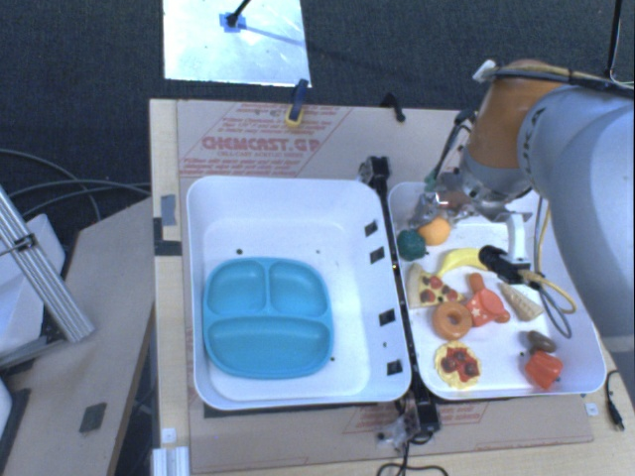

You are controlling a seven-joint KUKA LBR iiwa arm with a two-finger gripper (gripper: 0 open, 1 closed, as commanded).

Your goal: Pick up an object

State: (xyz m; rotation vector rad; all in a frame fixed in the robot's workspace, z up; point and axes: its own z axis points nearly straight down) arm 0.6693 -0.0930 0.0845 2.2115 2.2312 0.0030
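The tool (434, 209) hangs over the right bin (591, 365) — just above an orange fruit (434, 231) — grip unreadable.

A small round orange toy fruit (434, 231) lies in the right-hand white bin (585, 365), close to its far left corner. It touches a dark green rounded toy (411, 245) on its near-left side, and a curved yellow toy banana (458, 260) lies just beside it toward the bin's middle.

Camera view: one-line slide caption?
KUKA arm's hand lowered over toy food in the right bin, near the orange ball; blue divided plate in the left bin.
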